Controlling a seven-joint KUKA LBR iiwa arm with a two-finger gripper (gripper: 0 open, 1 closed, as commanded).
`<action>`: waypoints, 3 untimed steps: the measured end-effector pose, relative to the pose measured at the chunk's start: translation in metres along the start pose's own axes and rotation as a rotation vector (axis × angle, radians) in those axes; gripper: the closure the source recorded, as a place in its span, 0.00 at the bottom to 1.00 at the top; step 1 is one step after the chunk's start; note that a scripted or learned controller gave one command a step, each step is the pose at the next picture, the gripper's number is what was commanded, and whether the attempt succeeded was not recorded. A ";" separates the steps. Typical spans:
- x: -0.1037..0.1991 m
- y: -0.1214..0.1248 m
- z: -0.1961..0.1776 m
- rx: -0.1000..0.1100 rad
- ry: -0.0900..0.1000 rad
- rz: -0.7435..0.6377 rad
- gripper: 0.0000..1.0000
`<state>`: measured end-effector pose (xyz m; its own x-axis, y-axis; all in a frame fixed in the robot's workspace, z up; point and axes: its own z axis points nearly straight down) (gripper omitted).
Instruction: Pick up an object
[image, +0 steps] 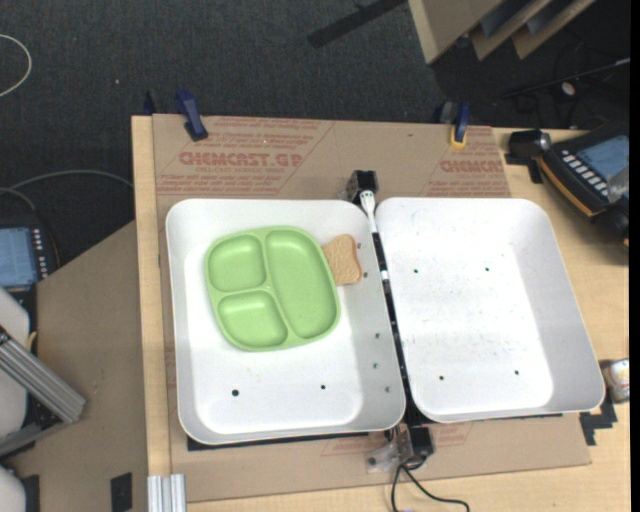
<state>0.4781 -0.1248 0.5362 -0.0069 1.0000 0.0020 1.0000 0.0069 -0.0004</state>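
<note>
A green divided plate (272, 288) with three compartments lies in the upper part of the left bin (290, 400). A tan slice of toast (344, 260) rests against the plate's right rim, near the bin's right wall.
The right bin (480, 310) sits beside the left one, their walls meeting along the middle. Both stand on a cardboard sheet (250, 150) held by clamps at the far edge. A handheld controller (590, 170) lies at the far right.
</note>
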 end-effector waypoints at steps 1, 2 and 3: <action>-0.004 0.002 -0.010 -0.004 -0.004 0.006 1.00; 0.027 0.001 0.102 0.012 0.001 0.004 1.00; 0.050 0.001 0.209 0.013 0.001 0.006 1.00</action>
<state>0.4782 -0.0743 0.3275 -0.0007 1.0000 0.0025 0.9999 0.0008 -0.0130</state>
